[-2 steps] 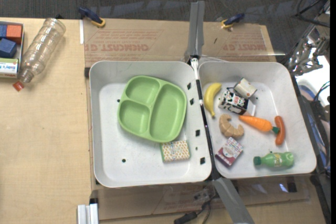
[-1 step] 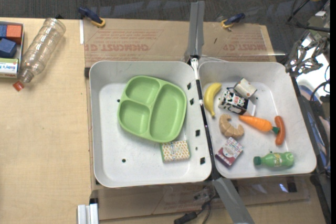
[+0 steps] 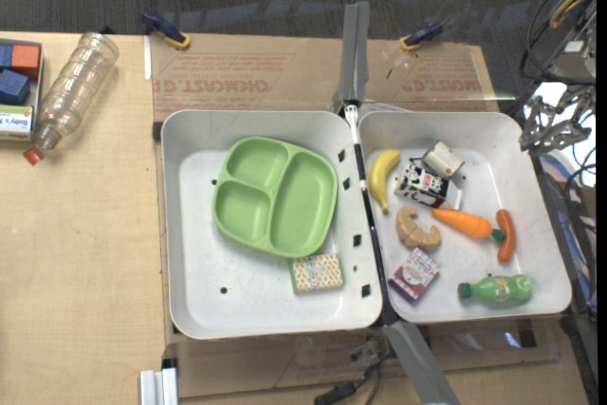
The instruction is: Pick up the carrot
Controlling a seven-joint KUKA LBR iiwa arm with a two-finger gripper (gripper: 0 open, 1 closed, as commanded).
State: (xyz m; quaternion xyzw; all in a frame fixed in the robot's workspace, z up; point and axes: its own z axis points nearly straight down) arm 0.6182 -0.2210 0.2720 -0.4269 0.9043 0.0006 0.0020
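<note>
Worktop of pale wood carries two white bins side by side. The left bin has a big green plate with three parts in it. A small square cracker lies just at the near edge of the plate.

The right bin has many small toys. A clear bottle with a red cap lies on its side on the worktop, well apart from the bins, next to a box of blocks.

The grey, shiny gripper is at the far right corner of the right bin. It is too blurry to tell if it is wide or narrow.

In the right bin, a green bottle lies near the front. A yellow banana lies by the left wall.

The carrot lies flat in the middle of the right bin, orange with a green end pointing right. That end touches a red sausage. A brown bun sits just left of the carrot, and a black and white box sits just behind it. The carrot is well apart from the gripper.
</note>
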